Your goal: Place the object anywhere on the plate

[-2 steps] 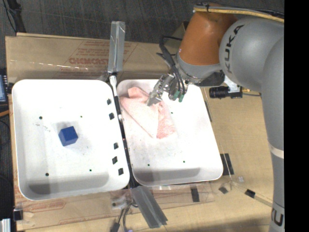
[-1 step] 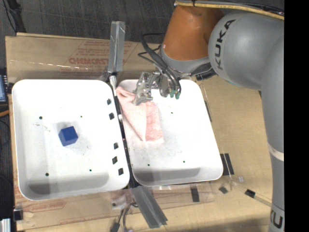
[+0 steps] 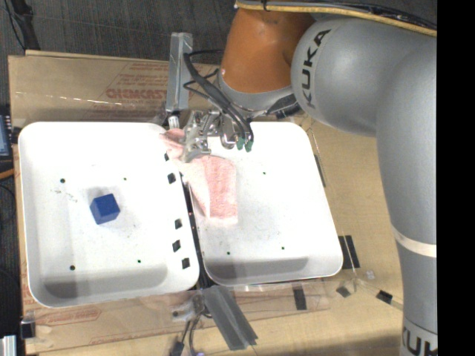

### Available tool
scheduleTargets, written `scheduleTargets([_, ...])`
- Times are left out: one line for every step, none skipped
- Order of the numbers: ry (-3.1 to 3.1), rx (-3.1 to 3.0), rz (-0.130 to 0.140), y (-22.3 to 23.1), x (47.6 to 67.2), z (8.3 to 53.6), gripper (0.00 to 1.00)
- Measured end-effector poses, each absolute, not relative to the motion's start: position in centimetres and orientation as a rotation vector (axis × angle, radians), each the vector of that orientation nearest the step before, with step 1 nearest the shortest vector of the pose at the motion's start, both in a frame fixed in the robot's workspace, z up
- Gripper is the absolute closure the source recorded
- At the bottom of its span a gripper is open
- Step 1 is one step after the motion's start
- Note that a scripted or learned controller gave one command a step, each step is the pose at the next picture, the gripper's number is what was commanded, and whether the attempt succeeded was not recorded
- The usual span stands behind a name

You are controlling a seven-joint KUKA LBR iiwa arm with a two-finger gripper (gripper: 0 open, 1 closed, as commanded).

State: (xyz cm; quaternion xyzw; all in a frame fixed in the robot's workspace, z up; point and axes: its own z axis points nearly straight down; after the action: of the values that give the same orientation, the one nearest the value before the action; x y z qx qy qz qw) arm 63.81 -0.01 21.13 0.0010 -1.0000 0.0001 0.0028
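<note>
Arm [image 3: 415,169]: reaching in from the right, smooth grey casing bending over at the glossy orange band.
Left bin [image 3: 37,199]: shallow white plastic, carrying a small matte blue cube [image 3: 105,208], well apart from the gripper.
Right bin [image 3: 297,199]: lying just beside the left one.
Pink cloth [image 3: 217,188]: soft and rumpled, lying along the right bin's left wall, its far end running under the gripper.
Gripper [image 3: 204,141]: hanging over the cloth's far end amid cables; being too cluttered to tell how wide it stands.
Worktop [image 3: 89,80]: showing brown beyond the bins.

"KUKA" in black on the grey arm [image 3: 371,73], faint red "CHEMCAST" on the cardboard sheet [image 3: 96,87]
</note>
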Motion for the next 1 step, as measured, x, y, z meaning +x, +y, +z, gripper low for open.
scheduleTargets([-3.140,0.009,0.001,6.10,64.48,21.36,1.00])
